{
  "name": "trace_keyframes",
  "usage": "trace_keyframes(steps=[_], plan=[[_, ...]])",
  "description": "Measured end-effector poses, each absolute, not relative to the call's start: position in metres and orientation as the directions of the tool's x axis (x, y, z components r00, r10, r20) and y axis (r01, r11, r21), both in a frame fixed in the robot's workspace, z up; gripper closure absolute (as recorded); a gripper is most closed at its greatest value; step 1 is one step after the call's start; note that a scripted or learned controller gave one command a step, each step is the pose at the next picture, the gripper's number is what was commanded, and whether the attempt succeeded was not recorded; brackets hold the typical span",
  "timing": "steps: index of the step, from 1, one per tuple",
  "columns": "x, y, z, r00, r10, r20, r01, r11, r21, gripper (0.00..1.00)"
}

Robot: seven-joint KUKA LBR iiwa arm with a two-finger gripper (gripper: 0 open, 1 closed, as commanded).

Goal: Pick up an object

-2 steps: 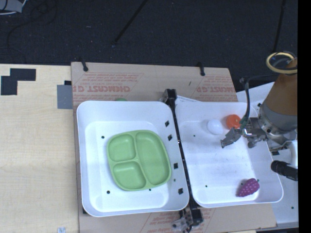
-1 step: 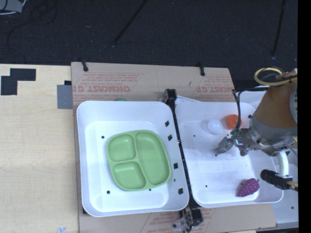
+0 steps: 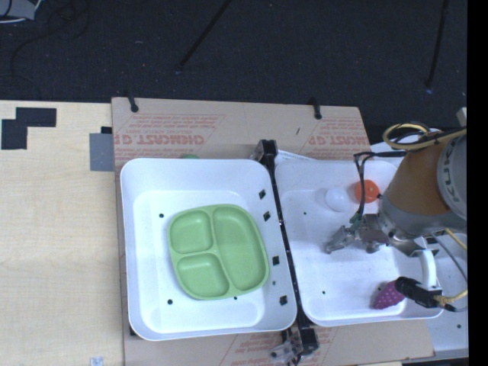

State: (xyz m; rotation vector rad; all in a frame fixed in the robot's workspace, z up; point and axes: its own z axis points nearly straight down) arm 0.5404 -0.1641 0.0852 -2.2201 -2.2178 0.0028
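Note:
In the right bin (image 3: 347,311), my gripper (image 3: 335,243) hangs low over the bare white floor near the middle, pointing left. A white egg-shaped thing (image 3: 336,197) lies just beyond it toward the back. An orange round thing (image 3: 367,191) sits to the right of the egg, partly behind the arm. A purple bunch of grapes (image 3: 386,296) lies at the front right corner. Nothing shows in the gripper.
The left bin (image 3: 145,204) holds a green three-compartment plate (image 3: 217,251). A black divider (image 3: 278,227) runs between the bins. The arm's orange band (image 3: 419,178) and wrist cover the right bin's far right side.

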Motion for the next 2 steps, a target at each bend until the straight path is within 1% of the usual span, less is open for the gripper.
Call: trace_keyframes(steps=[1, 2], plan=[[0.541, -0.165, 0.098, 0.005, 1.000, 0.001, 1.000, -0.005, -0.003, 1.00], [0.544, -0.176, 0.152, 0.007, 1.000, -0.001, 1.000, -0.007, 0.001, 1.00]])
